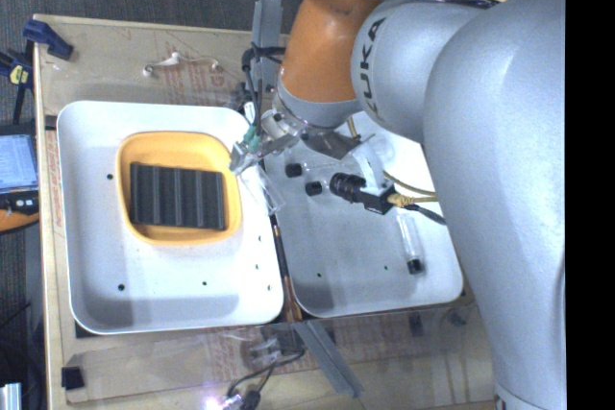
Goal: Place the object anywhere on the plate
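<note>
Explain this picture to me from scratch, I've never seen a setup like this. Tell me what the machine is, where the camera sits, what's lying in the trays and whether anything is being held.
This is one camera fixed above a workbench, looking down at a slant. The big grey shape with the orange band is a robot arm, reaching in from the right of the picture. At its tip is a two-finger pincer, hanging over the seam where two shallow white bins meet.

The left bin holds a yellow plate with a dark ribbed slab lying on it. The right bin holds a few small dark pieces and a thin clear tube with a dark end.

Something small and greenish sits at the pincer's tip, by the plate's right rim. The view is too cluttered there to tell whether it is truly gripped.
</note>
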Tool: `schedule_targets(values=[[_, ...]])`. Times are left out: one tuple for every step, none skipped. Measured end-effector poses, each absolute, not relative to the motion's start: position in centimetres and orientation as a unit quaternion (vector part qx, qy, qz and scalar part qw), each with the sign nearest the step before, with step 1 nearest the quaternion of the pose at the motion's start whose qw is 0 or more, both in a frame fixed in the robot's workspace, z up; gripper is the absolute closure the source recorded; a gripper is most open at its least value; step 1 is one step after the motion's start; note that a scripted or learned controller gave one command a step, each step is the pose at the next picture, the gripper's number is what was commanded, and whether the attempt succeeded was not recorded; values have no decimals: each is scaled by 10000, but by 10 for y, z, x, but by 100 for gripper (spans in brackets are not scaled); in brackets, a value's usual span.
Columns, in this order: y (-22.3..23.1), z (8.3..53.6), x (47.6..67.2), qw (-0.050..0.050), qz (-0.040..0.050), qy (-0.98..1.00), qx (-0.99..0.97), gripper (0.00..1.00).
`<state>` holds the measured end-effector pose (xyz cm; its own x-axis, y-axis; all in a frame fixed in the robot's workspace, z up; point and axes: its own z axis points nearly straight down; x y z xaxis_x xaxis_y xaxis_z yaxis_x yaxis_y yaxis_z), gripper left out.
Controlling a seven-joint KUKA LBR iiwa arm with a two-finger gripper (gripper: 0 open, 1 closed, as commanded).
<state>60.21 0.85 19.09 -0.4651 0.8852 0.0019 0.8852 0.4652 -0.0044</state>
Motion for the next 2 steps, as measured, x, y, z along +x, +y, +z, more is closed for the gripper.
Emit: schedule_targets(values=[[17,215,574,26,14,-8987,-4385,100],[17,215,574,24,14,-8987,-4386,0]])
